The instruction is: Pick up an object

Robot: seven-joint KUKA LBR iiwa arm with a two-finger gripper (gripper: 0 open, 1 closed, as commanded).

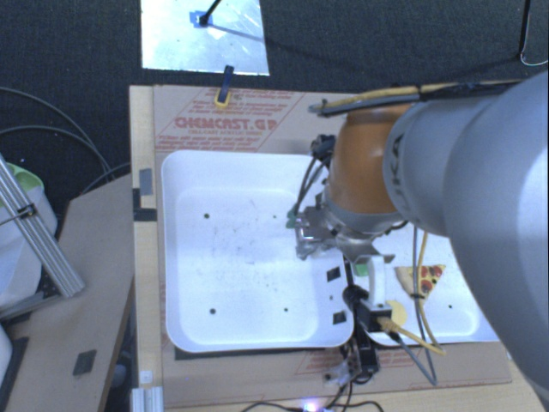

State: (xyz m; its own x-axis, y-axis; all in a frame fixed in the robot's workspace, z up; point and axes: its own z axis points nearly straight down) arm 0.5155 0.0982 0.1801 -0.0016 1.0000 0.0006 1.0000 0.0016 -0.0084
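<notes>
My gripper (341, 260) hangs under the orange-banded wrist (369, 166), over the wall where the two bins meet. The arm covers most of the right bin (459, 320). In that bin a toy pizza slice (426, 277) lies just right of the gripper. A small green object (361, 269) peeks out close beside the gripper, partly hidden. A yellow piece (395, 312) lies lower down, near the bin's front. Nothing shows held in the gripper. The left bin (184, 230) has bare white floor with a few dark specks.
Both bins rest on a cardboard sheet (225, 123) printed in red. A shiny metal plate (204, 24) lies behind it on dark carpet. Aluminium bars (39, 234) lean at the far left. A small blue and yellow clamp (225, 87) sits at the cardboard's back edge.
</notes>
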